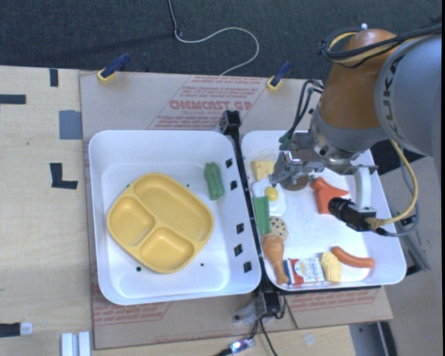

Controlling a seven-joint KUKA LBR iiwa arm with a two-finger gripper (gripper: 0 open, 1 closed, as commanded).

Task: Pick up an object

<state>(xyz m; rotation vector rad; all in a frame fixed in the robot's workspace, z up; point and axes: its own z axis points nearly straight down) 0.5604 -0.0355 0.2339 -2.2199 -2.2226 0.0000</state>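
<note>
claw [288, 170] sits low over the far left part of the right bin [389, 273], hanging from the grey arm [408, 80] with its orange band [352, 80], and how wide it stands i cannot tell from up here, nor whether it has anything in it. just beside it on the left lies a pale yellow cheese-like piece [262, 170], and right under it a small yellow bit [271, 194]. an orange toy [328, 194] lies to the claw's right, with a black fitting [348, 212] on a cable next to it.

down the left wall of that bin runs a green strip [262, 215], then a speckled cookie-like piece [277, 228], then an orange drumstick shape [275, 255] nearer still. along the near edge sit a red and white packet [305, 270], a yellow chunk [331, 267] and a hot dog [351, 258].

over in the left bin [104, 273], a yellow divided plate [160, 222] rests in the middle, and a green pickle-like piece [213, 180] lies well apart from the claw, near the bin's right wall. both bins sit on cardboard [200, 102] on the desk [30, 221].
</note>
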